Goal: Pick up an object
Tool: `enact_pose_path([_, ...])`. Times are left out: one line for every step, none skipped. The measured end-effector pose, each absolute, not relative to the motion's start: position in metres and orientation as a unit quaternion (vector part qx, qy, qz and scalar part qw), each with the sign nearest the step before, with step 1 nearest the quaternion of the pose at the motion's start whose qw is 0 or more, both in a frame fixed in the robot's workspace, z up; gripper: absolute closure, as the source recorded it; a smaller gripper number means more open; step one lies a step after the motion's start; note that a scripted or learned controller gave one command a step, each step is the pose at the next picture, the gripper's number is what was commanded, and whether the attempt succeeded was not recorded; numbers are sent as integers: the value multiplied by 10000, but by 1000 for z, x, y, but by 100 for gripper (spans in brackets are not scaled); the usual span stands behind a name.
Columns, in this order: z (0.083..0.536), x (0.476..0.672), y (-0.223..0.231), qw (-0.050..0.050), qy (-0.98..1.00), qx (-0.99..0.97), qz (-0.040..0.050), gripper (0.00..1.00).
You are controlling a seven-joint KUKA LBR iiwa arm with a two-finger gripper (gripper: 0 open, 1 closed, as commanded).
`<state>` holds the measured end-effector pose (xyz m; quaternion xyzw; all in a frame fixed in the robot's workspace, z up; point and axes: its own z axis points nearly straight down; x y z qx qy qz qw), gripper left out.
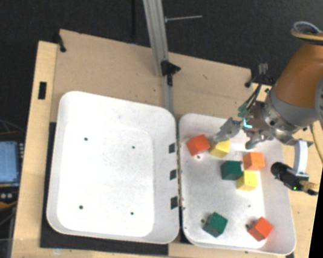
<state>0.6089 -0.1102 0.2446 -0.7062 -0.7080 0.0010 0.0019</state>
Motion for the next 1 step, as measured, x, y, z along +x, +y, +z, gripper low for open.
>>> enact_pose_path([247, 610, -110, 0, -7080, -7062, -8, 0])
